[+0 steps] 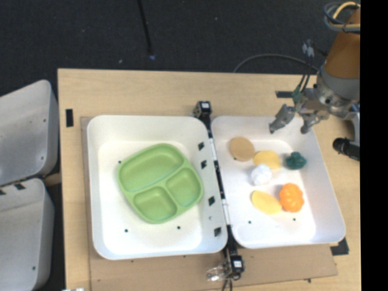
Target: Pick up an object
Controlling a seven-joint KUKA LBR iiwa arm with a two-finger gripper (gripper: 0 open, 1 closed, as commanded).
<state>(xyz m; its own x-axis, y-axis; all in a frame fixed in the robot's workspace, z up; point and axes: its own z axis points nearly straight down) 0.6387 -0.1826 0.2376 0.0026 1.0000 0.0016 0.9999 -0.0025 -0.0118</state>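
Two shallow white bins sit side by side on a wooden bench, seen from above at a slant. In the left bin (pixel 97 223) lies a green plate (pixel 160 182) with three compartments, turned at an angle. In the right bin (pixel 321 223) is a small cluster of toy food: a round tan cookie (pixel 242 148) near the bin's inner edge, a yellow lump (pixel 267 159) just beside it, a dark green piece (pixel 296 160) to the right of that, a white ball (pixel 261 175) touching the yellow lump from below, a yellow lemon shape (pixel 265 202) further toward the near edge, and an orange fruit (pixel 291 197) touching the lemon shape.

From the right edge, a grey arm with an orange band reaches in. Its gripper (pixel 297 120) hangs over the far right corner of the right bin, above the cluster and apart from every piece. Its two fingers are spread apart, with nothing between them. A dark cable loops across the bench behind the bins.
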